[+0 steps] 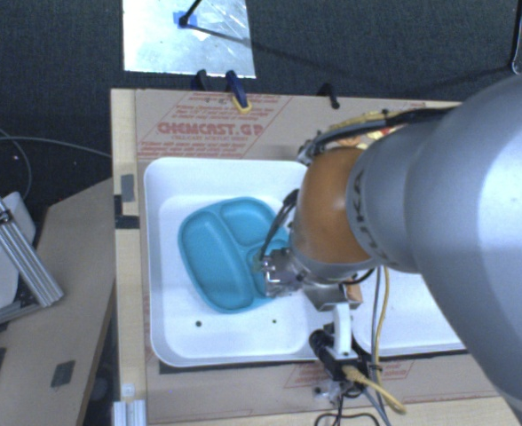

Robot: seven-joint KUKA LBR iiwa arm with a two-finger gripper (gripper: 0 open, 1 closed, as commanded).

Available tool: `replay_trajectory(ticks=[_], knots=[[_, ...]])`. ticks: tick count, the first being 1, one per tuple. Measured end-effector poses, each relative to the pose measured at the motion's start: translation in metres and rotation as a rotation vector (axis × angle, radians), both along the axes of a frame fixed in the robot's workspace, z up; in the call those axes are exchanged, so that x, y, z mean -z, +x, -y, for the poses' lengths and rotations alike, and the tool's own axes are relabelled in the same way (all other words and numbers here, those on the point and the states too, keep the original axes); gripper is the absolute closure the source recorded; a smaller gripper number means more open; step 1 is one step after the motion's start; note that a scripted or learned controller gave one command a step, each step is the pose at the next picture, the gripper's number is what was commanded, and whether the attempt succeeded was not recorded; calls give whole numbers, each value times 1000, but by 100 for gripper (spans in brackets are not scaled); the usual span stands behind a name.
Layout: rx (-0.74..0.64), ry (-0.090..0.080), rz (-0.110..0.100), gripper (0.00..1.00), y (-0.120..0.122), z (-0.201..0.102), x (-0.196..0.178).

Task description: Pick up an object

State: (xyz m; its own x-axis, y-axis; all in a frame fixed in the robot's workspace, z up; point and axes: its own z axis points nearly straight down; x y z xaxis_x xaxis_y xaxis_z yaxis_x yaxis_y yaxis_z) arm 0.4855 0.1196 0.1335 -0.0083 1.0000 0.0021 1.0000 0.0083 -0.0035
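Right edge of the blue tray (221, 251) behind the arm (421, 193); right bin (412, 313) mostly covered

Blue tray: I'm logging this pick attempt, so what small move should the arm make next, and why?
Probably a short descent. The gripper sits over the right edge of the blue tray in the left bin, and the arm's wrist hides any contact, so no hold is confirmed.

One blue divided tray (218, 252) is counted, with two compartments seen in it. Two white bins are counted: the left bin (168, 264), which contains the tray, and the right bin (412, 313), of which a small part is seen under the arm. One grey arm (456, 185) with one orange band (328, 207) is counted. One cardboard sheet (208, 122) is seen under the bins, and one shiny square panel (185, 25) beyond it.
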Motion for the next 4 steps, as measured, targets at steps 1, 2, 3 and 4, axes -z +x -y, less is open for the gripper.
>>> replay_trajectory(ticks=[1,2,3,4], knots=[[4,-1,8,100,73,-7,48],[2,3,22,100,109,-26,-112],[14,-4,4,100,121,55,-76],[4,-1,-2,100,71,30,-49]])
